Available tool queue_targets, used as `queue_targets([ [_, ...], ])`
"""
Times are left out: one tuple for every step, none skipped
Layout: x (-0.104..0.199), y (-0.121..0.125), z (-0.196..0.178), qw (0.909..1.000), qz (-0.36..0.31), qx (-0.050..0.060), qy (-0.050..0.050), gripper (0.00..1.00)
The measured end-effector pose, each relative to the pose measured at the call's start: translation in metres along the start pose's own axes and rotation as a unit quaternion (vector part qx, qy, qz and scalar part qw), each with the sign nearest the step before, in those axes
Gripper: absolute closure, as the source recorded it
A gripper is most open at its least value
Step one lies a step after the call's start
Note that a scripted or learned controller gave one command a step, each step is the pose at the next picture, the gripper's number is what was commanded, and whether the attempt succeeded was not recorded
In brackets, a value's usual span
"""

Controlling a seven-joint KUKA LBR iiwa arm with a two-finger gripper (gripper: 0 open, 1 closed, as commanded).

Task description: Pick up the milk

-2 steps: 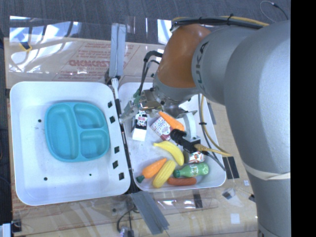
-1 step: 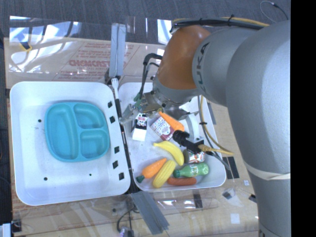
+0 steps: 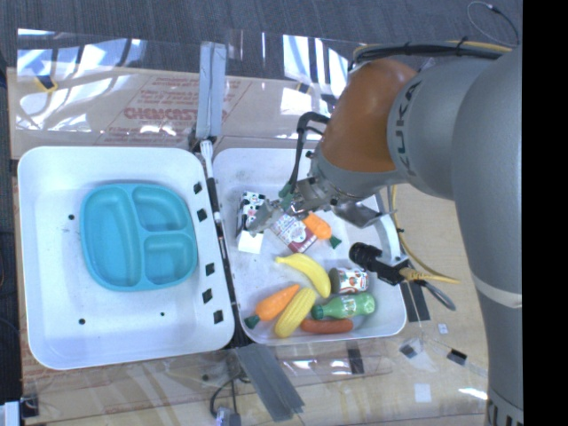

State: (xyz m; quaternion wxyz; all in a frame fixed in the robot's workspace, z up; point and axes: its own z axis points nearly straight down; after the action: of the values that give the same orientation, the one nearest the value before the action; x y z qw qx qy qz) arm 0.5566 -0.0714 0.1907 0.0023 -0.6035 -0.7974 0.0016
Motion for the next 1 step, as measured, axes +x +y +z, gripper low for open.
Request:
queue_targets([
  [0.0514,0.0707,-0.0004,0.9987,0.051,-0.001,-0.001,0.0],
])
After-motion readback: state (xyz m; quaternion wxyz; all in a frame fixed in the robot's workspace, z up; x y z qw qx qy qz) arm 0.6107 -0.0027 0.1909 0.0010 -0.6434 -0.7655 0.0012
